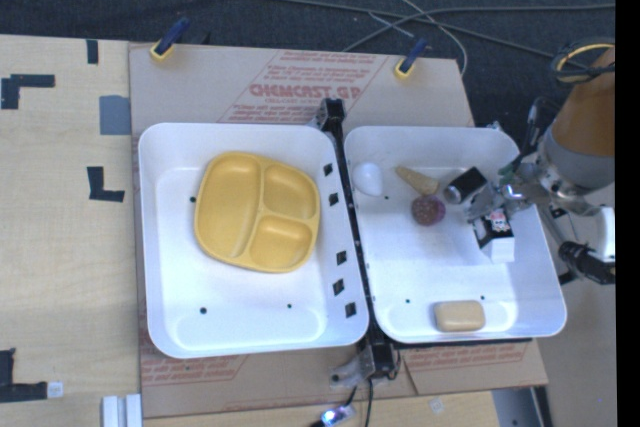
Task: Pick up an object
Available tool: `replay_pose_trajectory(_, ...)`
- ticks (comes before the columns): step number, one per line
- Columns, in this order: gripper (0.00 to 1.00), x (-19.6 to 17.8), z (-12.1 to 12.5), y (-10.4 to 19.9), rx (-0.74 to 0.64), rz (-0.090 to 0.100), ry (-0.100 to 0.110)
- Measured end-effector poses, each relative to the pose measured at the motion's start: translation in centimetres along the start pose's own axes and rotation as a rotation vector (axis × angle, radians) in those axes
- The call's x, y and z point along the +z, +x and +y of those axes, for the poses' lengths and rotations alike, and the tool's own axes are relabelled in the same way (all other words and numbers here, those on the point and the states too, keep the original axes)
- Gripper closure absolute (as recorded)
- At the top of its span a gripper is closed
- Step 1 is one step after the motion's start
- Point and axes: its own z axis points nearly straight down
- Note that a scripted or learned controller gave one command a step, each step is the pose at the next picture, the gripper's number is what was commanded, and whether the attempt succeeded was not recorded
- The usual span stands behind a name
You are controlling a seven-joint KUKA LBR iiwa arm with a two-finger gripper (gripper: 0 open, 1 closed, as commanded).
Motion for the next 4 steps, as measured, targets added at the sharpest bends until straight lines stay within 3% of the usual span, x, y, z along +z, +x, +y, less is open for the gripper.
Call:
replay_pose_trajectory(2,1.00,-7.7,0.7,0.2,0.000,0.001,0.002)
replay_pose_trajectory(4,1.00,-7.4,2.2,10.4,-0.005,0.003,0.004)
